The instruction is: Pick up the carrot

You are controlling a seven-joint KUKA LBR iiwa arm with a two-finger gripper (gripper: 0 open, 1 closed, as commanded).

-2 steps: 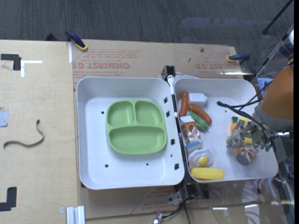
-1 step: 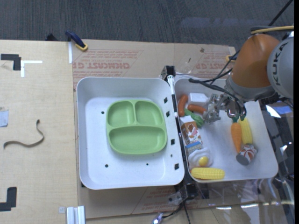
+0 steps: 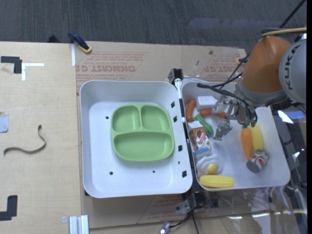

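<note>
**Robot gripper hovers in the right bin, beside an upright-lying carrot**

A wooden desk (image 3: 39, 111) carries two shallow white bins side by side, with a sheet of printed cardboard (image 3: 112, 62) under them. The grey robot arm (image 3: 273, 67), with its orange band, reaches in from the right over the right bin.

The left bin (image 3: 92, 169) holds a pale green divided plate (image 3: 142, 132) with three compartments, lying flat near the middle.

The right bin (image 3: 278, 174) holds the toy food. The carrot (image 3: 247, 141) lies in the right half of this bin, just left of a yellow piece (image 3: 257, 138) that touches its side. Its long axis runs from the far side of the bin to the near side, almost straight up and down in the view. A bit of green shows at its far end; its near end meets a small grey and brown item (image 3: 257, 161).

The gripper (image 3: 224, 126) hangs left of the carrot, near but apart from it, over bare bin floor. Its fingers are parted, with nothing between them.

Along the bin's left wall lie an orange-red sausage shape (image 3: 190, 109), a green pod (image 3: 204, 123), a small printed carton (image 3: 200, 141), a small round yellow piece (image 3: 211, 168), and a corn cob (image 3: 217, 181) lying crosswise by the near wall.

On the bare desk at far left lies a thin curved cord (image 3: 29, 145).
</note>
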